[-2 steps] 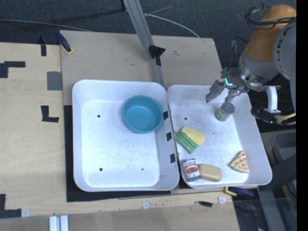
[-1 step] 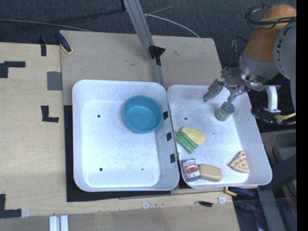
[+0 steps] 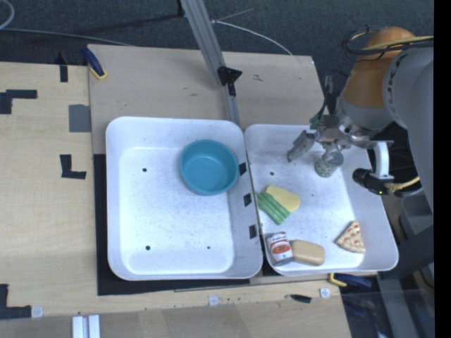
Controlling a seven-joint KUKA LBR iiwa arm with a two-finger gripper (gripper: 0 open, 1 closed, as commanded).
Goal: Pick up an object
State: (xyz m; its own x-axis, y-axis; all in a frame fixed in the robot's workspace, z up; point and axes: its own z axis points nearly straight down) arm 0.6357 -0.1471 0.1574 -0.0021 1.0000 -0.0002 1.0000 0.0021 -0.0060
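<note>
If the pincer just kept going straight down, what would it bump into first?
Probably the bare white floor of the right bin. The pincer hangs over its upper part, apart from the yellow and green corn toy lower down. Its height is hard to judge.

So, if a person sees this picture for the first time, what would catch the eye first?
Probably the blue bowl, alone in the left bin near its upper right corner. Next, the grey arm with its orange band reaching in from the right, its end effector over the upper part of the right bin. Lower in that bin lie a yellow and green corn cob, a small can, a bread roll and a pizza slice.
</note>
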